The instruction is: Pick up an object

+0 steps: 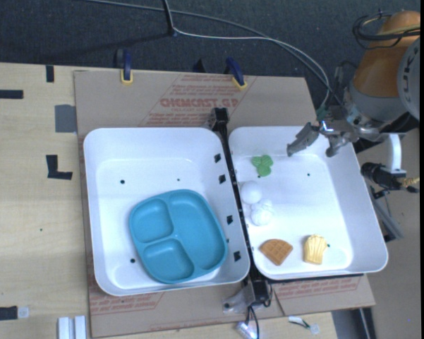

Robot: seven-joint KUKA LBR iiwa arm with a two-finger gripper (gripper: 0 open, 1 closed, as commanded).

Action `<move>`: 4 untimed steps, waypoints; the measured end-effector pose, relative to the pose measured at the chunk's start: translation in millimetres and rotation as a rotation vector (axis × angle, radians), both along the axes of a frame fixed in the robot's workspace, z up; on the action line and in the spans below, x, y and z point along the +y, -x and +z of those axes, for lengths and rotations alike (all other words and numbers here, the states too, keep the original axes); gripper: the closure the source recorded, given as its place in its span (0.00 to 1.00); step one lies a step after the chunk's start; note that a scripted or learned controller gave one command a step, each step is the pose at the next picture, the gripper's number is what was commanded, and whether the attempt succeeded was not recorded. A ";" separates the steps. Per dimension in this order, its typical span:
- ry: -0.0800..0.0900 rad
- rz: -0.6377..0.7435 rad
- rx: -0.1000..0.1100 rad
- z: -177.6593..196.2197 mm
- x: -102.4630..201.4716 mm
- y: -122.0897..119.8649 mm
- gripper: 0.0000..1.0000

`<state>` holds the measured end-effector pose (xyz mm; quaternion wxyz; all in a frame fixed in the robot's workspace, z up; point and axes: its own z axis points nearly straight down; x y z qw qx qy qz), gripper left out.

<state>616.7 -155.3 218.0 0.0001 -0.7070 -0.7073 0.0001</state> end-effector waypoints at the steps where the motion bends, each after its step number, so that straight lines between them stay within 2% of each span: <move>1: -0.001 0.002 0.005 -66.9 19.4 -51.0 0.00; 2: -0.001 -0.001 0.002 -77.5 24.9 -4.6 0.00; 3: 0.000 0.002 0.003 -135.6 63.2 -16.3 0.00; 4: 0.001 -0.002 0.000 -130.4 23.3 -21.9 0.00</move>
